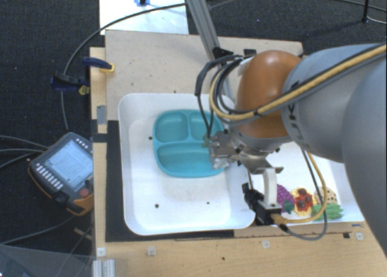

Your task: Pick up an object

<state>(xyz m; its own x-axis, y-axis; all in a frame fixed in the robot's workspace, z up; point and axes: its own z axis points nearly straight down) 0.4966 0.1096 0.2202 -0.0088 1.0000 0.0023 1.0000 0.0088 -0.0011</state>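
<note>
Teal tray (right edge under the pincer) lies in the left bin.

Worktop: pale board, sits on dark carpet. Handheld pendant w/ lit screen lies on carpet left of worktop, near its lower-left corner, cable attached. Blue-and-yellow clamp grips worktop's left edge, upper part. Thin black cables curve across carpet at left and along top. White sheet beyond worktop's far edge, w/ small blue tape mark. Black strip runs along left side of the bin.
</note>
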